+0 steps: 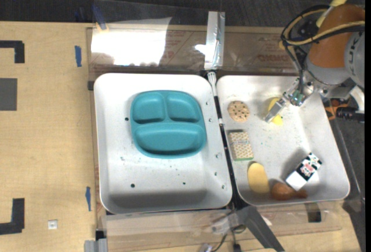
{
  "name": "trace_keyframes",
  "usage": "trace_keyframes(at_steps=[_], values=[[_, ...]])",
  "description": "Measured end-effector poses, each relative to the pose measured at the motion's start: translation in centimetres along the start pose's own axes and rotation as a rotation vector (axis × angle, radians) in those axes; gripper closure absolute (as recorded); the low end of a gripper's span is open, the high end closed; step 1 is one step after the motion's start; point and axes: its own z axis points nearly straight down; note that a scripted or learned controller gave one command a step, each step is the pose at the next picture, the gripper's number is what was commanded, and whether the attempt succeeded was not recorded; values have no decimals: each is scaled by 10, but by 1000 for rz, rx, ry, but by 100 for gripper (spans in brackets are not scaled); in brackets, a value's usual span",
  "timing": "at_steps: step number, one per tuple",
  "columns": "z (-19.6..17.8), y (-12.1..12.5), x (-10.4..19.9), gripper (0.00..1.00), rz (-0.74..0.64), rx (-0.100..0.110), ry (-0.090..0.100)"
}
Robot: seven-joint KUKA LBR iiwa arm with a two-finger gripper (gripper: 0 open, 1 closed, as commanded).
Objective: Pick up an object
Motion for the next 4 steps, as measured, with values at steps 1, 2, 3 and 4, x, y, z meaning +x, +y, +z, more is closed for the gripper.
trace_keyframes(at_steps=[1, 2, 3, 4], values=[[-6, -4, 1, 100, 4, 13, 8], [-16, -33, -17, 100, -100, -14, -26], [-1, -4, 10, 100, 65, -14, -33], [-119, 18, 75, 100, -266, -30, -51]])
